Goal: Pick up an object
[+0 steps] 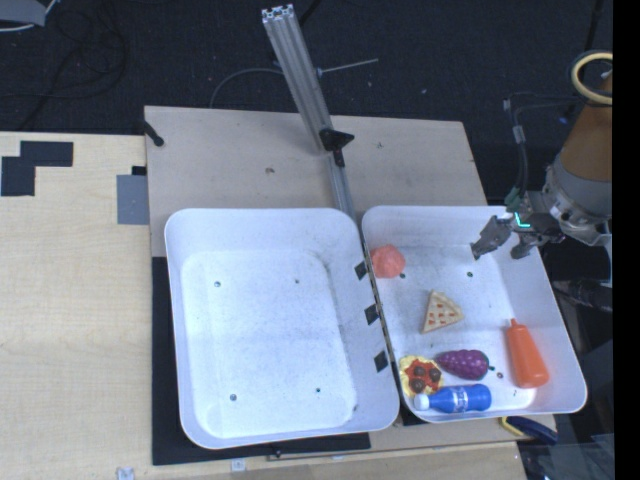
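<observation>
- The bench top (240, 158) was pale, unfinished board, bearing two shallow white bins set side by side and touching along their inner rims.
- The left bin (200, 233) showed a speckled white floor with a few small dark dots on it.
- The right bin (560, 393) held all the loose things, gathered mostly toward its near end.
- A pink, roundish object (388, 261) lay by the inner rim, near the far end of that bin.
- A pizza-slice toy (440, 312) lay near the middle of the floor, apart from the rest.
- An orange bottle (525, 355) lay along the right-hand wall.
- A bunch of purple grapes (464, 363), a small red-and-yellow toy (421, 375) and a blue bottle (460, 399) lay close together at the near edge.
- The gripper (506, 238) hung above the far right corner of the right bin, its two fingers spread apart with nothing between them, well apart from every object.
- An aluminium rail (300, 73) slanted across the bench from the far side toward the bins' junction.
- Left of the bench stood a light wooden surface (70, 308) with dark and grey patches; behind was a dark floor (430, 38) strewn with cables.
</observation>
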Robot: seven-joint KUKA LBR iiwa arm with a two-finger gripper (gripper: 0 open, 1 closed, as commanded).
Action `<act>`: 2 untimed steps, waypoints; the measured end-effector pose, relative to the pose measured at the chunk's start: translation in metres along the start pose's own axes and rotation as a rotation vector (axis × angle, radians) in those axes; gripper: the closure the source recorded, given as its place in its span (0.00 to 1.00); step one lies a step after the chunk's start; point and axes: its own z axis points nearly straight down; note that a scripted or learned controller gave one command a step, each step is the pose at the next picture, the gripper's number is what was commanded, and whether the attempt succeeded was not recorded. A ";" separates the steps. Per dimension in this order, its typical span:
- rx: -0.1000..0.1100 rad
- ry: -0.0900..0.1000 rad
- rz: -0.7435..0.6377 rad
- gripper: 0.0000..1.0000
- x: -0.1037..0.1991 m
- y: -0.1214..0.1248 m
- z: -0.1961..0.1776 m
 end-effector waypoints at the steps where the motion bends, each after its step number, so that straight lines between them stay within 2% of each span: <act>1: 0.000 0.000 0.000 0.00 0.000 0.000 0.000; 2: 0.004 0.001 0.000 0.00 -0.005 -0.009 0.050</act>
